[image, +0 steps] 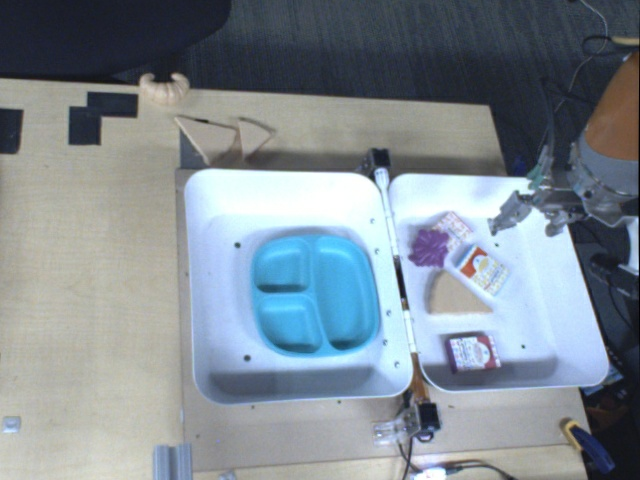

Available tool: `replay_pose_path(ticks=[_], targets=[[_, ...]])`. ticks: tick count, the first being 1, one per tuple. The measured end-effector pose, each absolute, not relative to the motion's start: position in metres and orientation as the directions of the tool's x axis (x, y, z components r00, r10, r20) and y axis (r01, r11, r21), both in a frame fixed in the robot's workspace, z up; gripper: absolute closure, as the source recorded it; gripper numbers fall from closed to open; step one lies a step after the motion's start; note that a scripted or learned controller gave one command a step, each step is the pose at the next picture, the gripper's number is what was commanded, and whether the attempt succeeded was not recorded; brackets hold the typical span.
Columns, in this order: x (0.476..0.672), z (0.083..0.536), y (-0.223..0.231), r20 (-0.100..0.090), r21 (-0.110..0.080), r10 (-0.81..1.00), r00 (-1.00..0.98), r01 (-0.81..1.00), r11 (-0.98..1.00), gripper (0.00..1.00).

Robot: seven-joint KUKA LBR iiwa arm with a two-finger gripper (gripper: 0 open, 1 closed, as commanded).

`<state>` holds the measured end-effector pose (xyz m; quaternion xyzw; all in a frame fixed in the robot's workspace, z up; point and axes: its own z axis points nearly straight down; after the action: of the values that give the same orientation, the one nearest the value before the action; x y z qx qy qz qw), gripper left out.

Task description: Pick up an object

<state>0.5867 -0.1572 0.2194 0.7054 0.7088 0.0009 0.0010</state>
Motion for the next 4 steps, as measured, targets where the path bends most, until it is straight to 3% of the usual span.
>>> replay_pose_path(ticks=[1, 2, 3, 4], targets=[[0.535, 0.087, -0.177, -0.002, 0.006, 1.000, -0.002, 1.000, 0.002, 0.00], [0.538, 0.099, -0.176, -0.002, 0.012, 1.000, -0.003, 1.000, 0.003, 1.00], [0.538, 0.099, -0.176, -0.003, 0.012, 1.000, -0.004, 1.000, 0.004, 0.00], [0.539, 0.110, -0.176, -0.003, 0.016, 1.000, -0.006, 1.000, 0.006, 1.00]])
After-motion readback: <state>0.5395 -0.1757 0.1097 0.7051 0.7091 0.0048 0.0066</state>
